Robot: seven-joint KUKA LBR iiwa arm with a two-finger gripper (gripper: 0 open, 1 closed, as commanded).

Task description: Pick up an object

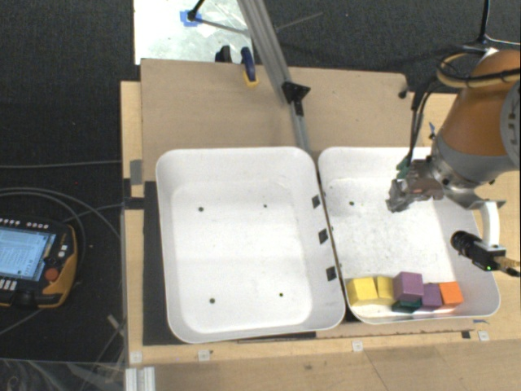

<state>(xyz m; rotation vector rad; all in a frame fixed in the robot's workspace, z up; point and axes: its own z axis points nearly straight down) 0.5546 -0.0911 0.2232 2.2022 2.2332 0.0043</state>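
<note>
White bins, two, shallow, set side by side on a brown worktop [212, 104]. Left bin [175, 243]: bare floor with four small dark holes. Right bin [358, 177]: holds all the loose items, bunched in a row against its near wall. Items, from left to right: yellow block [362, 290], second yellow block [383, 287] touching it, dark green block [404, 305] low at the front, purple block [409, 284] above it, smaller purple block [431, 296], orange block [451, 293] at the row's right end. Arm [480, 129]: grey with an orange band, entering from the right above the right bin. Gripper [399, 200]: over the upper middle of the right bin, pointing down and left, well apart from the blocks; nothing is seen between its parts, and whether it is parted or closed cannot be told at this size. Black clips [323, 236] sit along the seam between the bins. Grey pole [264, 31] slants across the worktop's far side. Handheld pendant [28, 255] with a lit screen lies on the dark floor to the left, cables trailing from it.
</note>
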